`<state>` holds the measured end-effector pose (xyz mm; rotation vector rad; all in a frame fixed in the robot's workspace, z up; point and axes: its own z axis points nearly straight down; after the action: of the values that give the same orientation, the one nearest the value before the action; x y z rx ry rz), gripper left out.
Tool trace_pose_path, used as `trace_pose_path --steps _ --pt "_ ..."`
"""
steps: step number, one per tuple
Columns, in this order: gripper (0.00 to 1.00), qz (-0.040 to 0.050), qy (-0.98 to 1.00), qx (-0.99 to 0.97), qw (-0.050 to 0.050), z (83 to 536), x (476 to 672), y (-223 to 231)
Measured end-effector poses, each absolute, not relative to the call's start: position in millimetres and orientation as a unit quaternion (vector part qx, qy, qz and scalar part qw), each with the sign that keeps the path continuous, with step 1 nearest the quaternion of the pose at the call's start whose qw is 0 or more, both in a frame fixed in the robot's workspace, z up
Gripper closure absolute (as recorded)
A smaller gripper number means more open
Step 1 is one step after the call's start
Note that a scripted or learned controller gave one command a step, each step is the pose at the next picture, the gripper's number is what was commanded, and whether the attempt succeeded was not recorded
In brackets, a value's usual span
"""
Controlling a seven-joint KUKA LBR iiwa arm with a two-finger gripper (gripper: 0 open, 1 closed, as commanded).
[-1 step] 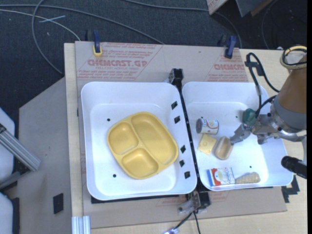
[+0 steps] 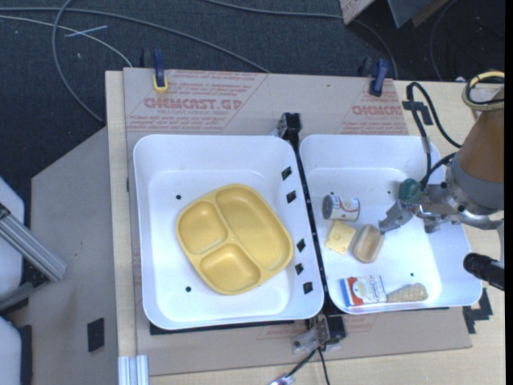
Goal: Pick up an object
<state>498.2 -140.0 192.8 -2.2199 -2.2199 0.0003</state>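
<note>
camera view: our pincer (image 2: 390, 220) hovers in the right bin (image 2: 449, 295), jaws' state unclear to us.
we judge the tan bread piece (image 2: 367, 244) nearest, just at its seven o'clock, long axis running twelve-to-six, beside the yellow cheese wedge (image 2: 340, 237).

The arm (image 2: 479, 163) has a broad orange band above a rounded grey wrist section. Black cables loop along its side, and a small teal fitting sits near the wrist. The gripper (image 2: 390, 220) is slim, grey metal with darker joints.
</note>
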Motion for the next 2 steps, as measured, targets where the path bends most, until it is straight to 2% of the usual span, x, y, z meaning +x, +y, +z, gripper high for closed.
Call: trace_pose_path --steps 2 --pt "0.00 0.0004 -0.707 -0.707 0.002 107.9 497.2 -141.6"
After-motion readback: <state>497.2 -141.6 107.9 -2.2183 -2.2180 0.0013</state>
